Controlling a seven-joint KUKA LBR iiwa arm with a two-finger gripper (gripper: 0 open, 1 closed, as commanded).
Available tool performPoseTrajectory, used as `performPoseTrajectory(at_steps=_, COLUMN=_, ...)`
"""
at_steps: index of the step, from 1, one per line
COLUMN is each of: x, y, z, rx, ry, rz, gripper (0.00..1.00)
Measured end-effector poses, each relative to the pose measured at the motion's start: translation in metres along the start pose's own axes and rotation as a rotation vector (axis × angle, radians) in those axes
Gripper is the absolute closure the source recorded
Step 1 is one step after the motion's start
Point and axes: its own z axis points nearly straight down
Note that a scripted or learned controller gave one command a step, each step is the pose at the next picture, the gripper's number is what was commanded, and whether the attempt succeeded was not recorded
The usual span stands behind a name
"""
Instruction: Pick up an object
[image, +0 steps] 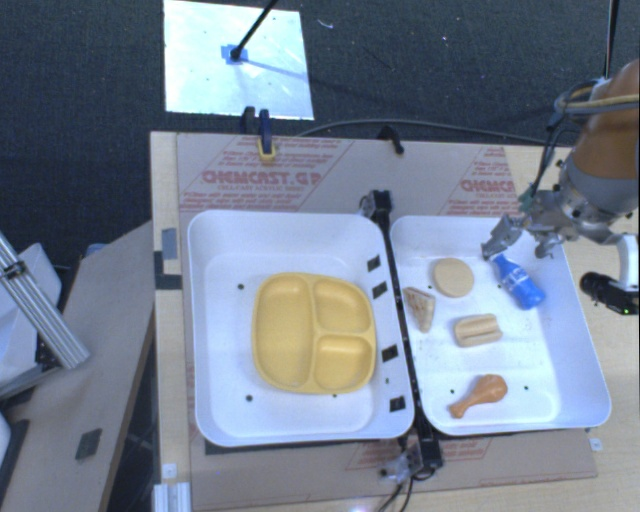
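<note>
I see the yellow tray (314, 333) filling the left bin (215, 250). In the right bin (570, 330), open floor surrounds the blue bottle (518, 281) near the far rim, directly beneath my gripper (523, 240), fingers spread, holding nothing.

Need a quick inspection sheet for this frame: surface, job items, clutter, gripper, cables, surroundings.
Surface: bench with a printed board under two white bins; left bin, right bin.
Job's things: right bin holds a blue bottle, round cookie, wedge-shaped piece, hot dog bun and drumstick, all lying apart from each other.
Clutter: yellow divided plate in the left bin.
Gripper: gripper above the right bin's far edge, just above the blue bottle; nothing seen between its fingers.
Cables: black cable along the bench's far edge; wires on the arm.
Surroundings: dark floor, a silvery sheet, a clamp at the board's far edge.
</note>
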Motion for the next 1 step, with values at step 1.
performPoseTrajectory(at_steps=1, x=0.0001, y=0.0024, z=-0.0057, rx=-0.010, ry=-0.002, rz=-0.002, gripper=0.00)
